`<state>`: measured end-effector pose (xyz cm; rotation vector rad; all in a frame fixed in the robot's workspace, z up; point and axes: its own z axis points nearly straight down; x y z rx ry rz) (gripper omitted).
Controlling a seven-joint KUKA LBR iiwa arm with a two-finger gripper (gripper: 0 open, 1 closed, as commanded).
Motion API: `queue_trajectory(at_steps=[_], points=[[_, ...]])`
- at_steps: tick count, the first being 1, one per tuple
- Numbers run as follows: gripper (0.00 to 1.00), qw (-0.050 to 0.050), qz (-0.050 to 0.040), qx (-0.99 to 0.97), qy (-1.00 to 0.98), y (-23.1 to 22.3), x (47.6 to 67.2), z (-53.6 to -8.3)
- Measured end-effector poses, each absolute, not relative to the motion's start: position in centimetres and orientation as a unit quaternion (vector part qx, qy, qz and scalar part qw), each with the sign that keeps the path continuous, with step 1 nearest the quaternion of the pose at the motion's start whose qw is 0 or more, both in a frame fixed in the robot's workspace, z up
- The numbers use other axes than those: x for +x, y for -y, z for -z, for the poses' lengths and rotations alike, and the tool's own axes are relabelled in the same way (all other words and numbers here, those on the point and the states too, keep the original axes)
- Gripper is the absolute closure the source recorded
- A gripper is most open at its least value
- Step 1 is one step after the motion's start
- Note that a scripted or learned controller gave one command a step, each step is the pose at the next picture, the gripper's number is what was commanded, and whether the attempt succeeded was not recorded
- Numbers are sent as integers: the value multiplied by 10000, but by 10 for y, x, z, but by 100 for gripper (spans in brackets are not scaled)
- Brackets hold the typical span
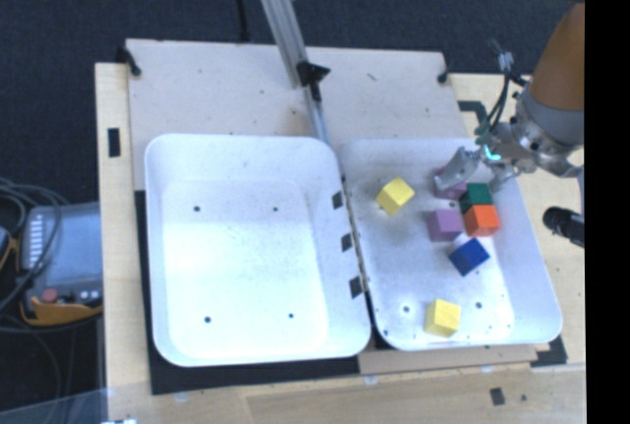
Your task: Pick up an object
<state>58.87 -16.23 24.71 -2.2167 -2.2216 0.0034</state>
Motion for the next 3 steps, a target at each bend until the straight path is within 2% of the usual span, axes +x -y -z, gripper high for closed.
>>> queue_trajectory(at_steps=[1,3], points=[[0,-3,3,-7062,7080,162,590,-249],[0,13,-18,-7077,7065,157,594,-148]])
